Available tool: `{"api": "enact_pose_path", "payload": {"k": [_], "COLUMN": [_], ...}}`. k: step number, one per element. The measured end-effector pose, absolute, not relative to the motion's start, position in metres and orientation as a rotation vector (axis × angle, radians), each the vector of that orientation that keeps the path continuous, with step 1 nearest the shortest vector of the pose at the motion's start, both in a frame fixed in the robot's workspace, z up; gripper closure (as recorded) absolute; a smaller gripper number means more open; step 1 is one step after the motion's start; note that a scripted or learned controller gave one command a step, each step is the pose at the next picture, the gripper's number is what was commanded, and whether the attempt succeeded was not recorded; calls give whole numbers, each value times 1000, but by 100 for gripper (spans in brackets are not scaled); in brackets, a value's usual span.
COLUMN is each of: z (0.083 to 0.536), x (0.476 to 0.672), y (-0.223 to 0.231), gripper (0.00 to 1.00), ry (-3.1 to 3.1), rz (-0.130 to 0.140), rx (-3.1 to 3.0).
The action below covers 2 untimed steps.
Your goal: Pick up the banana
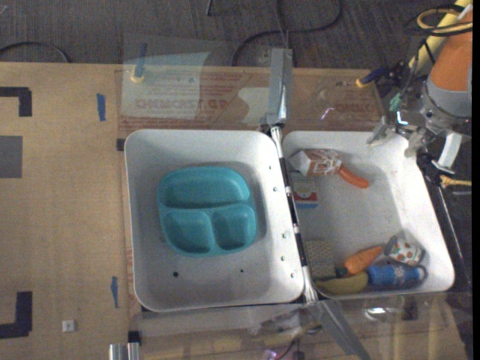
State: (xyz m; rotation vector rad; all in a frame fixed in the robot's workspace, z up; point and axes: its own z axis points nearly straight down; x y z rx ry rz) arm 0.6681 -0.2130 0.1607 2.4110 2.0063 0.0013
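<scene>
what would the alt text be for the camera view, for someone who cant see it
A banana lies at the near edge of the right bin, among a carrot, a blue bottle and a spotted cup, while the arm hangs over that bin's far right corner. A small carton sits at the bin's far side, and the left bin holds a teal tray.

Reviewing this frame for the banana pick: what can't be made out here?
- Gripper: small and blurred at the right bin's far corner; finger state unreadable.
- Arm: cut off by the camera view's right edge.
- Banana: partly hidden behind the bin's near rim, crowded against the carrot and the blue item; contact unclear.
- Carton: label too small to read.
</scene>
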Motion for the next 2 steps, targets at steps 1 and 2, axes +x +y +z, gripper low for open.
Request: {"api": "enact_pose_path", "payload": {"k": [1, 2], "z": [223, 203], "x": [668, 668], "y": [-210, -214], "gripper": [0, 0], "ry": [2017, 2095], "rz": [1, -2], "rx": [2403, 2341]}}
